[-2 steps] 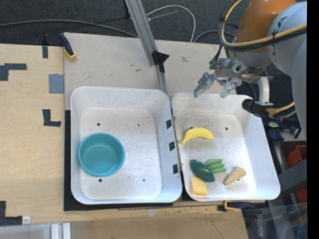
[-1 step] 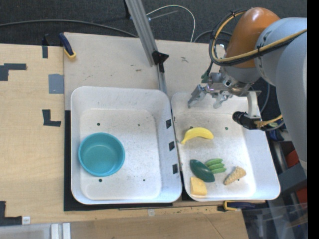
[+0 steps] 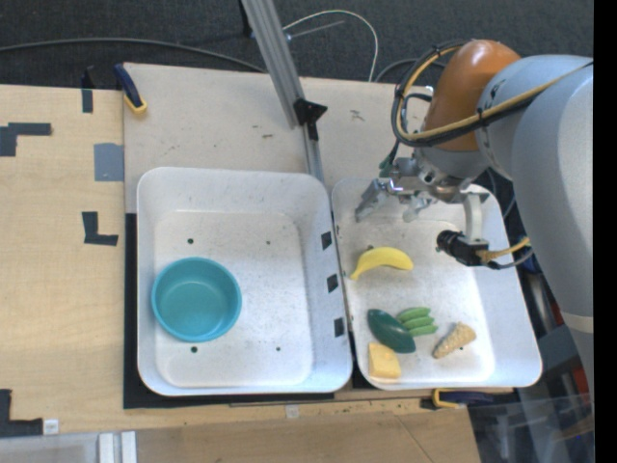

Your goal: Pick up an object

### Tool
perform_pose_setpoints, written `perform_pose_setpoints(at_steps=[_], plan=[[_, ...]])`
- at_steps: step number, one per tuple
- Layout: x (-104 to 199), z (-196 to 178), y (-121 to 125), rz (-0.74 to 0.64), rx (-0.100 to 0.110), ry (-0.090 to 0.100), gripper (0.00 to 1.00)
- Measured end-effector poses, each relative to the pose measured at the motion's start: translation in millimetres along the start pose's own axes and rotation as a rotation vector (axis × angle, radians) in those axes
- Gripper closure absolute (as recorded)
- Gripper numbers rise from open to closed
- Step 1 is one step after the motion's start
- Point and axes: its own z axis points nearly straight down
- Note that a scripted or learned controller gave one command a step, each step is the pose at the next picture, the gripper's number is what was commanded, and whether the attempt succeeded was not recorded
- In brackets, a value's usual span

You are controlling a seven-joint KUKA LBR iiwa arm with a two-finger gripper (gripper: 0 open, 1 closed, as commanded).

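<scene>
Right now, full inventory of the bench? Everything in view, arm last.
bins: 2, white, side by side on the bench
bowl: 1, teal, left bin, near-left corner
banana: 1, yellow, right bin, middle
pea pod: 1, light green, right bin, near side
dark green piece: 1, right bin, touching the pea pod
yellow block: 1, right bin, near edge
cone: 1, tan, right bin, near-right
clamps: 2, yellow, far-left and near edge of bench
arm: 1, grey with orange band, from the right
tool: 1, open, above far end of right bin, holding nothing

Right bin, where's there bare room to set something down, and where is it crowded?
In the right bin, bare floor lies between the banana and the right wall. The near end is crowded: dark green vegetable, green pea pod, yellow block and corn piece. The gripper hangs over the far end.
</scene>
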Motion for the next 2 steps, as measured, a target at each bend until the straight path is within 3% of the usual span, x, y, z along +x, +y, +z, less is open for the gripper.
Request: perform_pose_setpoints(at_steps=[1,2], plan=[[1,-13,1,-0.002,-0.005,0.0,1.0],[1,-67,12,0.0,-0.012,0.0,1.0]])
